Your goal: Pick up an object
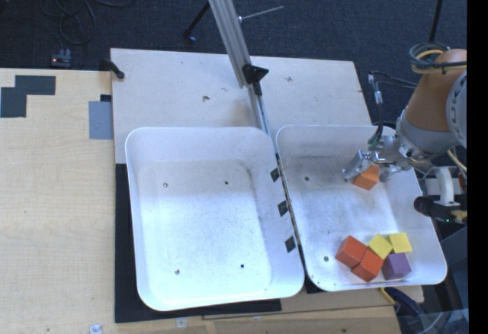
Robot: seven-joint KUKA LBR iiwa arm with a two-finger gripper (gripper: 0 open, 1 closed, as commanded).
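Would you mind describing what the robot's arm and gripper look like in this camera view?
The arm enters from the view's right as a rounded grey body with an orange band near its top. Coiled cables, light and dark, loop just above the band. Its wrist narrows into a small metallic silver gripper with thin fingers. A black-and-white fitting sits beside the wrist.

Grey arm [427, 126], orange band, silver metal gripper [367, 165].
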